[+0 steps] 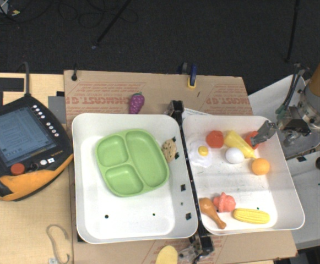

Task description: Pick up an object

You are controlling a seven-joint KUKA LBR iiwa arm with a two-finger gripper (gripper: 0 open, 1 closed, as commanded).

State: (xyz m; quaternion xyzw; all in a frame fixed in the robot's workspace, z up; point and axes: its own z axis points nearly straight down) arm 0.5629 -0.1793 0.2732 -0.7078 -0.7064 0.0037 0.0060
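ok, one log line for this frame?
phase: reach | gripper: over right bin, upper right edge, nothing seen held | nearest: red piece, banana | left bin: green tray, cookie

Cardboard sheet (pixel 104 89) under the two white bins: red stencilled lettering printed twice along its far strip, once behind the left bin (pixel 88 147) and once behind the right bin (pixel 289 202), both seen upside down; the left print appears to read "CHEMCAST GP" or similar, the final letters uncertain, and the right print is partly cut off at the sheet's edge. Teach pendant (pixel 22 142) left of the left bin: lit screen with rows of text, too small to read.
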